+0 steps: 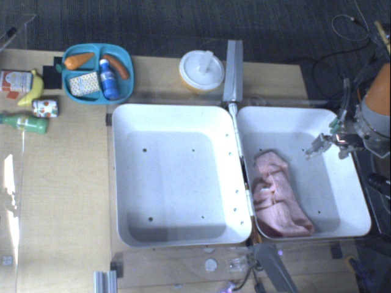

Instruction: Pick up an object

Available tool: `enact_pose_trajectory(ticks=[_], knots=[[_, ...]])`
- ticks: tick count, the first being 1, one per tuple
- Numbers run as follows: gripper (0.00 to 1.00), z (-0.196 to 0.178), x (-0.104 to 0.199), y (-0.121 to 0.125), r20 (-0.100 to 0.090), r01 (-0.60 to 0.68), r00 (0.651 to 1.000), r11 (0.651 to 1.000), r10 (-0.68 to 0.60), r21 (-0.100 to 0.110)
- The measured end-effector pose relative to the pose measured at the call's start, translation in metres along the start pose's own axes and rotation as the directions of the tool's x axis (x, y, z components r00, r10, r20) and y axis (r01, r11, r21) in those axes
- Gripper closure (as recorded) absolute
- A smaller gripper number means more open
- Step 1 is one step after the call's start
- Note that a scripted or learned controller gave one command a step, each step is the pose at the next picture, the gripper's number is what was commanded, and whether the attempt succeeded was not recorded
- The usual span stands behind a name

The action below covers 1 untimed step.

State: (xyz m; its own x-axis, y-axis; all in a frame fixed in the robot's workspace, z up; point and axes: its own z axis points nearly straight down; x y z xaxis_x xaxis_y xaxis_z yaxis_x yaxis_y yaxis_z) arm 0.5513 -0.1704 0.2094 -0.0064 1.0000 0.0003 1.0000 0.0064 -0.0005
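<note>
Pink cloth crumpled in right bin; pincer above, spread, holding nothing.

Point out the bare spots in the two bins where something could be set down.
The left bin offers bare floor wall to wall. In the right bin, the pink cloth fills the left side down to the near wall; bare floor lies right of it and along the far wall, though the gripper hangs over the right edge.
</note>
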Motion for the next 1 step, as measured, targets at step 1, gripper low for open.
enact_pose_trajectory(ticks=[1], knots=[[0.0, 0.1164, 0.0487, -0.0055, 0.0, -0.066, 0.998, 0.998, 0.066, -0.008]])
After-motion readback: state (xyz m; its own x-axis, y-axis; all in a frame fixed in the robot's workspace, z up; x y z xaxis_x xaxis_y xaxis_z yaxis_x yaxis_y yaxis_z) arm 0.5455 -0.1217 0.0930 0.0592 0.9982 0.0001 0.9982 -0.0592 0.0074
